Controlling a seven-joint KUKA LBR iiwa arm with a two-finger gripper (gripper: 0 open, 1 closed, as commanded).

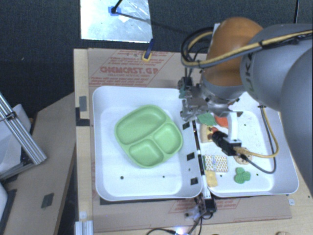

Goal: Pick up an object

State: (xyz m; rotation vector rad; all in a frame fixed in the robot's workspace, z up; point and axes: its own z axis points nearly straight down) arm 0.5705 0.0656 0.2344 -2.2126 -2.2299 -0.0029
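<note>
Small items are kept in the right bin [286, 180] as pick candidates: a green piece [241, 176] near its front edge, a patterned cracker-like piece [216, 163] by the divider edge. The left bin [105, 131] carries a green divided plate [148, 135] at its centre. The gripper [191, 106] is lowered over the right bin's back-left corner from the arm [274, 58]; its claw state cannot be told, nothing seen held.

Robotics lab, grey arm [274, 58] over white bins [105, 146], cardboard-covered bench [127, 70], loose cables [259, 163]
</note>
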